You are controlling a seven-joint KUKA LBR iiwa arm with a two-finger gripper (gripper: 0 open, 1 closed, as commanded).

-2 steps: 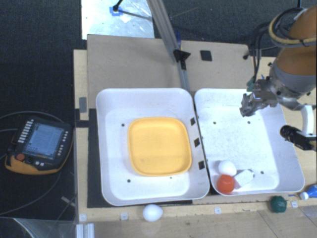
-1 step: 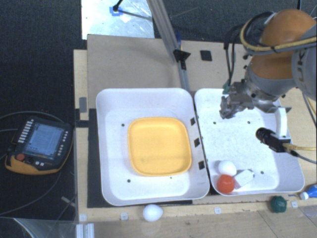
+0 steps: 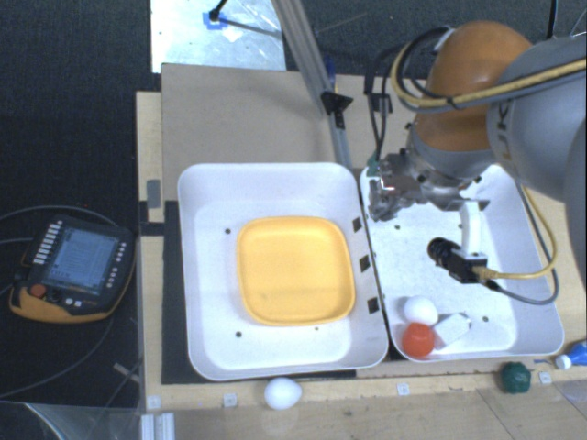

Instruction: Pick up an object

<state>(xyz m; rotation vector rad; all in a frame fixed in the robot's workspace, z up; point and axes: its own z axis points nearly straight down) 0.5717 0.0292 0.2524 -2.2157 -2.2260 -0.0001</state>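
Both white bins, left (image 3: 206,273) and right (image 3: 514,324), are showing smooth, slightly glossy plastic. To the hand's (image 3: 381,195) left, the yellow plate (image 3: 295,269) is looking like smooth, matt plastic. The orange band (image 3: 472,71) above the hand is gleaming, glossy and rounded, while the grey arm shell (image 3: 550,126) is appearing satin. Below the hand, the red ball (image 3: 419,339) and white ball (image 3: 421,311) are looking smooth. The table (image 3: 238,113) is showing matt, cardboard-like brown board.

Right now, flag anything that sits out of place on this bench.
A white egg-shaped object lies on the bench outside the left bin, by its near rim. A dark green ball likewise sits outside the right bin, by its corner.
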